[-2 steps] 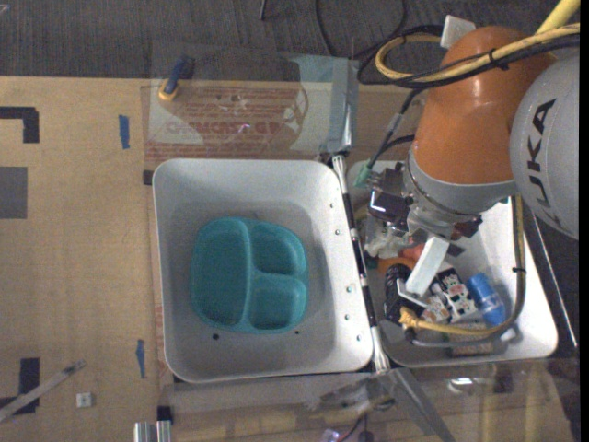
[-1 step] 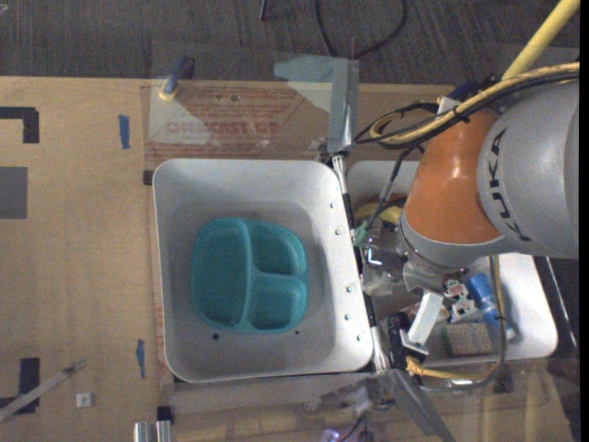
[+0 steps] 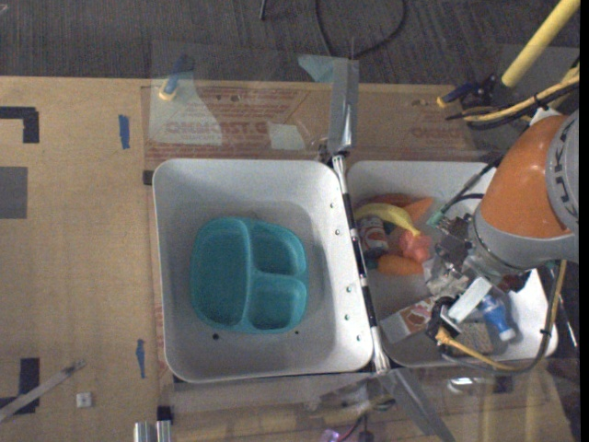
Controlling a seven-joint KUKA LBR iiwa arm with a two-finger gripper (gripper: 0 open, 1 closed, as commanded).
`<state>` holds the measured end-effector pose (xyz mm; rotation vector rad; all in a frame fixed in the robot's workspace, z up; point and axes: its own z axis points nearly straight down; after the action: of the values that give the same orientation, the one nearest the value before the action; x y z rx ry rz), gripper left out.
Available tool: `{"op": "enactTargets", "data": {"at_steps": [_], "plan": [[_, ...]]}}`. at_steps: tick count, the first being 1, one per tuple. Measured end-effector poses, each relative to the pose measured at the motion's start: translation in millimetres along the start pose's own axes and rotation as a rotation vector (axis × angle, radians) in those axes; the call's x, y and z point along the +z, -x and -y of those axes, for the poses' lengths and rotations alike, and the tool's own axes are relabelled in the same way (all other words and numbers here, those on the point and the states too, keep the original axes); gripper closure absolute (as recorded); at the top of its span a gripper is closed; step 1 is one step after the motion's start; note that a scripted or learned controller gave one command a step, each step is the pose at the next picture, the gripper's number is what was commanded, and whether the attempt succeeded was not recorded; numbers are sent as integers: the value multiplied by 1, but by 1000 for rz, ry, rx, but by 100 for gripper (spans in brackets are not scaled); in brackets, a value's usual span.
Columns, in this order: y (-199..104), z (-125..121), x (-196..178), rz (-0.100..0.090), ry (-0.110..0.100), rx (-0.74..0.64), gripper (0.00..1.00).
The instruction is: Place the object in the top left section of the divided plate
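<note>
gripper: our gripper [image 3: 445, 295] sits low over the right bin [image 3: 414, 175], tucked under the wrist. we cannot tell whether it is wide, narrow or holding anything.
closest things: a flat packet [image 3: 419, 316] lies just beside the gripper on the plate's side, and a blue item [image 3: 498, 319] lies just beside it on the far side.
further out: an orange piece [image 3: 399, 265] and a pink-red piece [image 3: 414, 245] are near, up-view and towards the plate. beyond them are a banana [image 3: 391, 215], long axis roughly across the view, a second orange piece [image 3: 420, 208] and a small dark jar [image 3: 373, 238].
task's thing: we judge it is one of these in the right bin, all close to the gripper, but we cannot tell which.
divided plate: the teal divided plate [image 3: 199, 274] lies flat in the left bin [image 3: 170, 247], well apart from the gripper and across the wall the bins share.
key relation: the thing to pick is right at the gripper, while its goal is far off to the view's left, so we expect a lift over that wall.
target section: we judge it is the plate's far, up-view part as seen from the gripper.
arm pose: the arm [image 3: 520, 201] reaches in from the view's right, with the wrist bent down into the bin.
</note>
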<state>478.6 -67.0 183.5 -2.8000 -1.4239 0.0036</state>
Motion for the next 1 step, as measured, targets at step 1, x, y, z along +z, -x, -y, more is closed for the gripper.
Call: {"op": "enactTargets", "data": {"at_steps": [1], "plan": [[-50, 35, -41, -1, 2, -262, 100]]}}
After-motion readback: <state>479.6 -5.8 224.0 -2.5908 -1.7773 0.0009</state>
